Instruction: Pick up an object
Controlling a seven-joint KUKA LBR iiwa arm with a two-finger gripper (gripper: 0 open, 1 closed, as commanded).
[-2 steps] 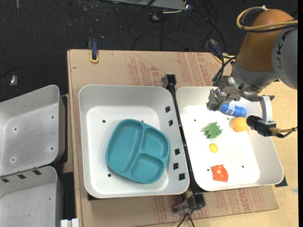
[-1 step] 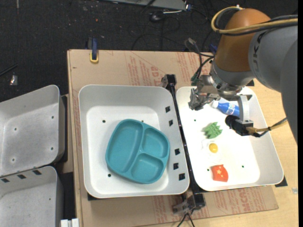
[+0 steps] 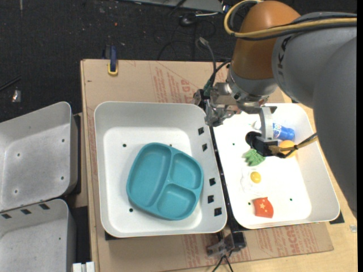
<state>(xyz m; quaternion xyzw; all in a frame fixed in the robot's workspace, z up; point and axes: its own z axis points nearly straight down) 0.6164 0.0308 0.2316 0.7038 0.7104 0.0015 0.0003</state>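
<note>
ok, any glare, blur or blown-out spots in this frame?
Camera view: lighting is even, no hard glare; the right bin reads very bright, yet the red piece and toy egg stay sharp. Camera view: the teal plate casts a soft shadow in the left bin; the arm, close to the lens, looks slightly soft.

A teal divided plate (image 3: 164, 180) lies in the left white bin (image 3: 147, 113) on cardboard (image 3: 153, 75).

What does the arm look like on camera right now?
The arm is thick, smooth and grey, with a rounded orange band above the wrist. A yellow cable loops over the band. The hand is dull grey metal.
</note>
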